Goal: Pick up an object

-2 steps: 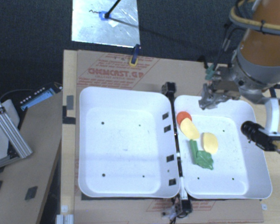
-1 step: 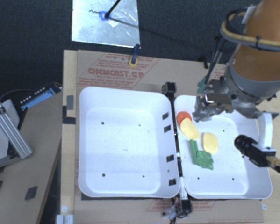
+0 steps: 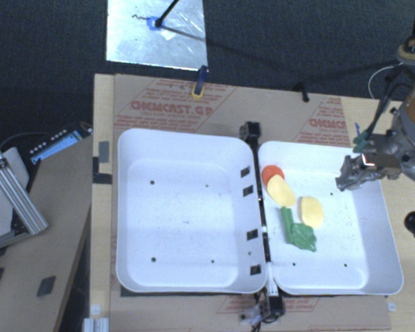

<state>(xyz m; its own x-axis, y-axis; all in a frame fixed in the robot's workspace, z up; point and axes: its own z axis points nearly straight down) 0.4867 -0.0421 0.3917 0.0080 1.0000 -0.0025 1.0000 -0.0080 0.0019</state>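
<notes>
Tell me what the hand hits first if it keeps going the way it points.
The hand points down and left, so it probably meets the bare floor of the right bin first, short of the yellow piece. Depth is unclear.

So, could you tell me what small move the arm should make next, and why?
Probably shift the gripper left, toward the yellow piece. It sits at the right bin's upper right edge, apart from the toys clustered near the bin's left side.

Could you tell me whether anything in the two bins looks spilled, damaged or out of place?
Nothing stands out. The orange piece, two yellow pieces and green piece lie clustered in the right bin, near the divider. The gripper is over that bin's upper right part.
</notes>
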